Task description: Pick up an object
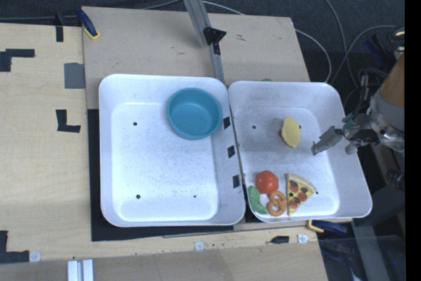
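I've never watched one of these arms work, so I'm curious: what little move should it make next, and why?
Probably a short slide toward the middle of the right bin, to bring the gripper above the yellow toy. The gripper hangs over that bin's right side with nothing between its fingers, and the yellow toy lies alone just beside it, apart from the tomato, pretzel and pizza slice crowded in the near corner.

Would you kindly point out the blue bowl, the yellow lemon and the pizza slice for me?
blue bowl (193,114): camera view, centre of its inside.
yellow lemon (291,132): camera view, middle of its body.
pizza slice (299,191): camera view, middle of its topping.
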